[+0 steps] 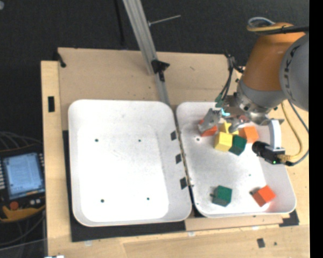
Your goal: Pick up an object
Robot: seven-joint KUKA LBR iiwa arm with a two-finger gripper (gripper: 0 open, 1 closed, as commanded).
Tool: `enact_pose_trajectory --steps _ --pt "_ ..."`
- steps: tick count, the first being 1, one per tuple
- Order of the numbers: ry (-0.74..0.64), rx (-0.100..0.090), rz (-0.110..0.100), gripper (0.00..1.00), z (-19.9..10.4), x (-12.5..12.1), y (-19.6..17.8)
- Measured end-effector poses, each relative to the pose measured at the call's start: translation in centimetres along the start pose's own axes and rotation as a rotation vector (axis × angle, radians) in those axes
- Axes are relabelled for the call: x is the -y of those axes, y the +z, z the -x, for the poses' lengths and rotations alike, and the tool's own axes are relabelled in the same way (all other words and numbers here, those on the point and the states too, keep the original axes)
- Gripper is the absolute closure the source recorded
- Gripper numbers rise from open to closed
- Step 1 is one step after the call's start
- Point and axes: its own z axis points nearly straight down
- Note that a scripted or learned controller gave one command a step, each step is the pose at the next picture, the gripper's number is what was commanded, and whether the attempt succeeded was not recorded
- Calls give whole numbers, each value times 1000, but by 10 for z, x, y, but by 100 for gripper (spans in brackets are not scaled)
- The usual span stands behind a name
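My gripper [224, 122] hangs low over the upper part of the right bin [242, 208], above a tight cluster of blocks. Its fingers stand open, one by an orange-red block [206, 129] on the left, the other near an orange block [251, 133] on the right. A yellow block [223, 142] lies just below the gap between the fingers, touching a dark green block [238, 145]. Nothing is held between the fingers. Further forward in the same bin lie a separate green block [222, 195] and an orange block [262, 195].
The left bin [124, 160] sits beside the right one, with dark clips [178, 157] along the shared edge. A slanted metal rail [142, 36] rises behind the bins. A black cable and camera unit [269, 152] hangs off the wrist over the right bin.
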Motion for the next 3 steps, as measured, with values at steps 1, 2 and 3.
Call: enact_pose_trajectory --steps 1,2,3 --pt "2 0 5 0 0 -1 -2" --pt "4 2 -1 0 4 -9 54" --pt "6 1 3 0 3 -14 97"
